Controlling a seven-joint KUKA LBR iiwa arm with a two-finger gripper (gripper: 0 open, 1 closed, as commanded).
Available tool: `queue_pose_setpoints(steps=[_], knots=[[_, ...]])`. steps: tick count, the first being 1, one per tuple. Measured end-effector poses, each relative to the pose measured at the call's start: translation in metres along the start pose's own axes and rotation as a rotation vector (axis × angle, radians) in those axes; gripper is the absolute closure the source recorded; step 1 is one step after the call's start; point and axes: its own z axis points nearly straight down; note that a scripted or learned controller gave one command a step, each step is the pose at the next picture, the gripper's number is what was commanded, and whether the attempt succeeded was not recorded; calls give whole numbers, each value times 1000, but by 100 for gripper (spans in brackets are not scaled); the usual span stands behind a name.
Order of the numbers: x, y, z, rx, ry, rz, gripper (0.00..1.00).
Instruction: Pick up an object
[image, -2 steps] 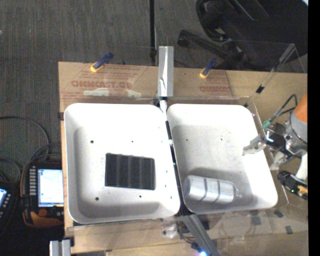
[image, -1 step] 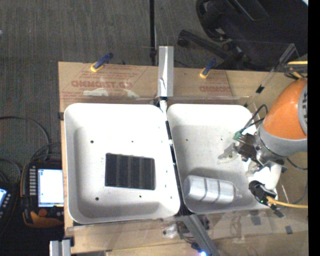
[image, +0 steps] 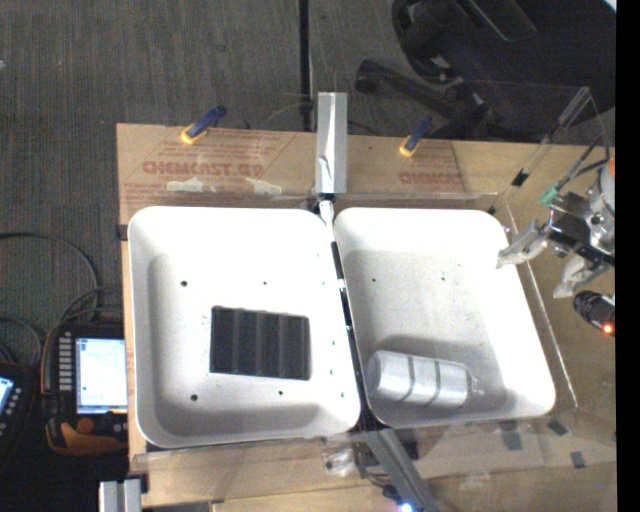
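Observation:
A black ribbed rectangular block (image: 260, 343) lies flat in the middle of the left bin (image: 160, 240). A silver-grey bottle-shaped object (image: 420, 380) lies on its side at the near edge of the right bin (image: 440, 230). My gripper (image: 535, 270) hovers at the right bin's right rim, well above and to the right of the silver object. Its two pale fingers (image: 512, 252) stand apart, open, with nothing between them.
A metal post (image: 331, 150) rises behind the seam between the bins. Two clamps (image: 203, 124) hold the wooden board at the back. A clear panel stands along the right bin's right side. A handheld pendant (image: 90, 375) lies on the floor at left.

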Motion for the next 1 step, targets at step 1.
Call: queue_pose_setpoints(steps=[1], knots=[[8,-12,164,6,4,-124,0]])
